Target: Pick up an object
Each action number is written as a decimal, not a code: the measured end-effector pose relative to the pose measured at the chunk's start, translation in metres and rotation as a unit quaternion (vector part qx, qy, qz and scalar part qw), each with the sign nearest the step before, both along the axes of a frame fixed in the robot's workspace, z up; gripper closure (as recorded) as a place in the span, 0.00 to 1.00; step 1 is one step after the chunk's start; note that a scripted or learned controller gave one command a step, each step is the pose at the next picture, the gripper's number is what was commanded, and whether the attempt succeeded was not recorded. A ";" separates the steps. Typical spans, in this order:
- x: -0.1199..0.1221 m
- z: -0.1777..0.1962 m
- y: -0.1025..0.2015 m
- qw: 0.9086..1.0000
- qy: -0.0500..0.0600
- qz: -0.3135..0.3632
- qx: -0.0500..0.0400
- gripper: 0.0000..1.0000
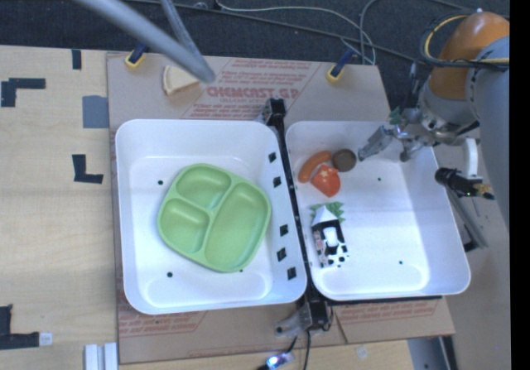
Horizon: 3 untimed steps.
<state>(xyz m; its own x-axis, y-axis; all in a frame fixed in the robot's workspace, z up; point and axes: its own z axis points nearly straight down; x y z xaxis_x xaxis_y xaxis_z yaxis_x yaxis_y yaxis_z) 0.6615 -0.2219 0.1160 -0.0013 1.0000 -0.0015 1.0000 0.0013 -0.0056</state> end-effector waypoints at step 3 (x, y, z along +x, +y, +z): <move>0.001 0.046 0.002 1.000 -0.006 0.000 0.000 1.00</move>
